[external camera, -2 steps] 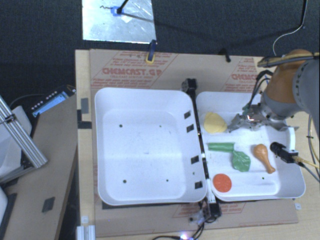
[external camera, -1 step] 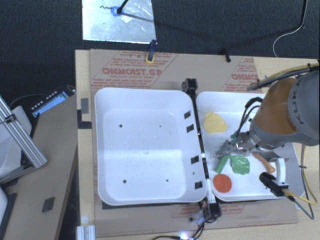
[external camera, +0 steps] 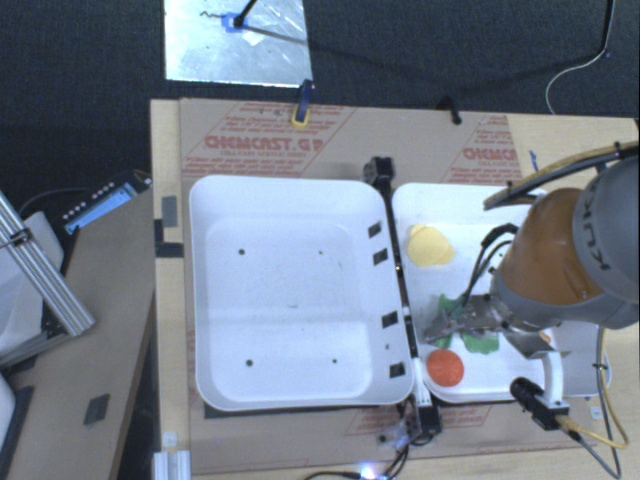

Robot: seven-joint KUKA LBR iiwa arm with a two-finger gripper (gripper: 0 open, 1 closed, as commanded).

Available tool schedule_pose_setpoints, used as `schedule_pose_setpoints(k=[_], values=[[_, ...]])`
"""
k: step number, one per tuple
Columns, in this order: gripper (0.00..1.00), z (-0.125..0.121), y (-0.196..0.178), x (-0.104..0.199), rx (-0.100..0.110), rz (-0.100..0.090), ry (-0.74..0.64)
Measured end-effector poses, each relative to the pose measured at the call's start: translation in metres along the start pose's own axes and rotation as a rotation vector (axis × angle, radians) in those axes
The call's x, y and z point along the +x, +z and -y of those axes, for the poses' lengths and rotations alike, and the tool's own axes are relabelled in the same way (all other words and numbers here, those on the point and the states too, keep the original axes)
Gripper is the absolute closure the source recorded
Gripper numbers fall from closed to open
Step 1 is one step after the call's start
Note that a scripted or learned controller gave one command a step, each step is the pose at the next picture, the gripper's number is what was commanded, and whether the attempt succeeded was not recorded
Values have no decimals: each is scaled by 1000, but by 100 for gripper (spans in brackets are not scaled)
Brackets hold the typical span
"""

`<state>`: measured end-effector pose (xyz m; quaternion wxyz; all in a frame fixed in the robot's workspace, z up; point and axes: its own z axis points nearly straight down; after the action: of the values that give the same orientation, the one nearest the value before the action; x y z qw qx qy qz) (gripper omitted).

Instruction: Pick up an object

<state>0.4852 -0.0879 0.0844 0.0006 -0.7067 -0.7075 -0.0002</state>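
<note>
In the right bin point(external camera: 440, 200), your tool point(external camera: 447, 320), grip state untellable, nears the green object point(external camera: 478, 342); next, you descend and close.

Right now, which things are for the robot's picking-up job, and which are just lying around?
For the job:
gripper
yellow object
orange-red ball
green object
right bin

Just lying about:
left bin
silver sheet
yellow clip

You've got a bench point(external camera: 330, 133) topped with printed brown cardboard. Two shallow white bins sit on it side by side: left bin point(external camera: 290, 288), right bin point(external camera: 455, 203).
</note>
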Motion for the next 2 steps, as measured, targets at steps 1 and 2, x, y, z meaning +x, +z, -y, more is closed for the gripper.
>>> schedule_pose_setpoints(k=[1,2], values=[[100,-3,-11,-2,-7,3,0],[100,-94,-106,73,-18,-1,-14]])
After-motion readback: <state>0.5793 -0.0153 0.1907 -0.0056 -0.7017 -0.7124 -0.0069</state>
